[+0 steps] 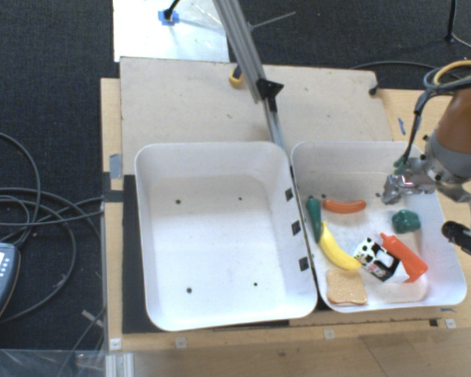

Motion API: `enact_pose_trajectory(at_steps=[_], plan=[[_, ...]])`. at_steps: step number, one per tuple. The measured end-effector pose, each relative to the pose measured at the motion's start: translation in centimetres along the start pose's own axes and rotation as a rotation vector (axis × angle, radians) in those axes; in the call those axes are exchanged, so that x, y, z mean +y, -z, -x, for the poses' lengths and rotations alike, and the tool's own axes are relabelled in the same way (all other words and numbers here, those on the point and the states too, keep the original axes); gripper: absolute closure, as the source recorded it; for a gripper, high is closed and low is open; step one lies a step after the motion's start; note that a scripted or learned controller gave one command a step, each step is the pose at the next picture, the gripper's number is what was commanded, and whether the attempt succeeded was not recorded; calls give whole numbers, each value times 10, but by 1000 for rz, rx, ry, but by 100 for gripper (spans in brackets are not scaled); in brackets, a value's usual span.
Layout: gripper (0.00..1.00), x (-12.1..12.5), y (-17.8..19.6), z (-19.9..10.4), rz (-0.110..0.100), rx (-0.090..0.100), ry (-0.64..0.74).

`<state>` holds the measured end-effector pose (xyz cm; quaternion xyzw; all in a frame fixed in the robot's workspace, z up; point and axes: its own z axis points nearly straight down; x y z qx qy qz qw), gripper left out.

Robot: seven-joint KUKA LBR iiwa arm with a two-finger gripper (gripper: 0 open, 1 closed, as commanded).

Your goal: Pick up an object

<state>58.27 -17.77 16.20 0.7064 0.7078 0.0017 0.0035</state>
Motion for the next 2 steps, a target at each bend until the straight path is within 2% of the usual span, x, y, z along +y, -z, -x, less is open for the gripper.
enact_pose_trajectory(at_steps=[1,2], plan=[[100,-7,56,-4,0,1,3],[100,-3,106,-13,1,0,5]])
